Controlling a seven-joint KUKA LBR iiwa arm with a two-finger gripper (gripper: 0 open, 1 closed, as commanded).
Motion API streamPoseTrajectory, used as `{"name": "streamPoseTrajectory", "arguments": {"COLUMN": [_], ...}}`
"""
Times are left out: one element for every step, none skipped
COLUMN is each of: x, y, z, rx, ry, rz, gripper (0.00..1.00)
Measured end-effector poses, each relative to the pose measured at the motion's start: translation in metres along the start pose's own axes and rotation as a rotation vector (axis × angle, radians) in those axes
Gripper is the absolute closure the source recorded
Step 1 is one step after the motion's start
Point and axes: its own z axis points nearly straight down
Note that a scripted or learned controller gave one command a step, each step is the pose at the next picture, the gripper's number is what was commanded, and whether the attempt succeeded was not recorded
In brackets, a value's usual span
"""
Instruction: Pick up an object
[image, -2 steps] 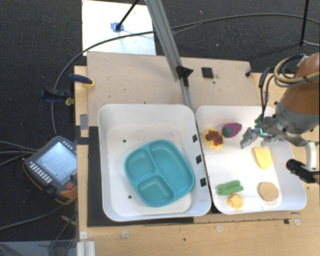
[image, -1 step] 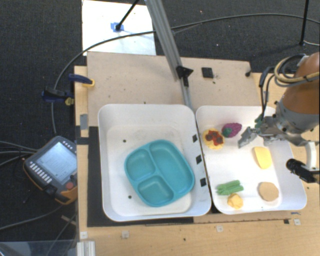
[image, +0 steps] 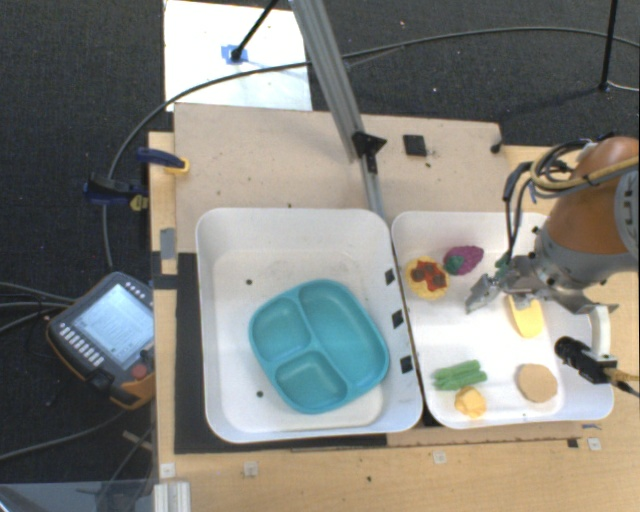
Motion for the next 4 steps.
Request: {"name": "streamPoseTrajectory", "arguments": {"x": [0.006, 0.006, 0.007, 0.006], "y": [0.007, 0.009, 0.012, 0.019], "z": [0.058, 0.056, 0.044, -0.001], "rx": [-0.003, -0.009, -0.015, -0.007], "ry": [0.000, 0.000, 0.002, -0.001], "rz": [-0.001, 0.001, 0.000, -0.004], "gripper": [0.00, 0.00, 1.00, 1.00]}}
